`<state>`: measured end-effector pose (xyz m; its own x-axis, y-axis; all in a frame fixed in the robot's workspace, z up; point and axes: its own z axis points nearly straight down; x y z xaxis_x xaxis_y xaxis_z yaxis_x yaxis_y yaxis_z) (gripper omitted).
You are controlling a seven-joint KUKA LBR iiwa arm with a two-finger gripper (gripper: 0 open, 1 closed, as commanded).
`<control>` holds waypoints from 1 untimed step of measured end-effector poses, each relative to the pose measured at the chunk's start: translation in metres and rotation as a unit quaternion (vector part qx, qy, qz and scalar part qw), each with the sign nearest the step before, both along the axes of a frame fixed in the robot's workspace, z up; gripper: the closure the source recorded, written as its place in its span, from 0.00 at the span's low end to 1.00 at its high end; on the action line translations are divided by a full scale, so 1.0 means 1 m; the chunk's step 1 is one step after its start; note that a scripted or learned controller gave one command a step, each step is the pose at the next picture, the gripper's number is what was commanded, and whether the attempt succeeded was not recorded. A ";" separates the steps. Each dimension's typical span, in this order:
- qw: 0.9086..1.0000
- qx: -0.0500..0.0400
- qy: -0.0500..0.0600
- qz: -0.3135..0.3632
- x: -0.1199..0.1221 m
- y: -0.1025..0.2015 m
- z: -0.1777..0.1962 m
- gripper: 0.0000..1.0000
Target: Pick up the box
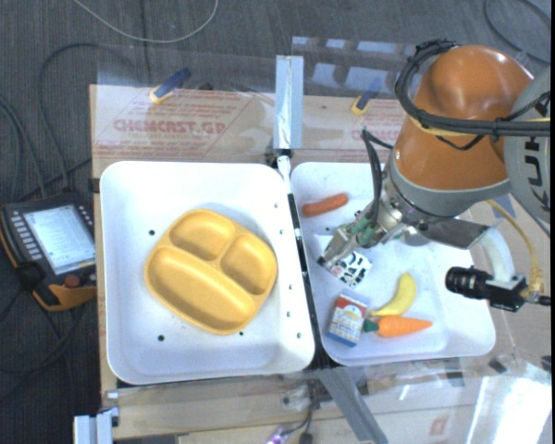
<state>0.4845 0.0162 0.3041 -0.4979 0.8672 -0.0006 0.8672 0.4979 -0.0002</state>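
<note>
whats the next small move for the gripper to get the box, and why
Probably shift the gripper toward the near edge, over the small red and blue box. It sits by a black-and-white patterned object, while the box lies apart, beside the orange carrot.

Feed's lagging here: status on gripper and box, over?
Gripper low in right bin, fingers unclear. Box flat, ungrasped, near front wall. Carrot touching box; banana beside.

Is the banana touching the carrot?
Touching. Camera view shows the banana's lower end meeting the carrot's green-topped end, no gap between.
</note>
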 end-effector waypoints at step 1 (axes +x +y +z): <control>0.980 0.000 0.002 -0.199 -0.002 0.064 -0.061 1.00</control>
<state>0.4828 0.0804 0.2429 -0.1195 0.9928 0.0001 0.9928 0.1195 -0.0046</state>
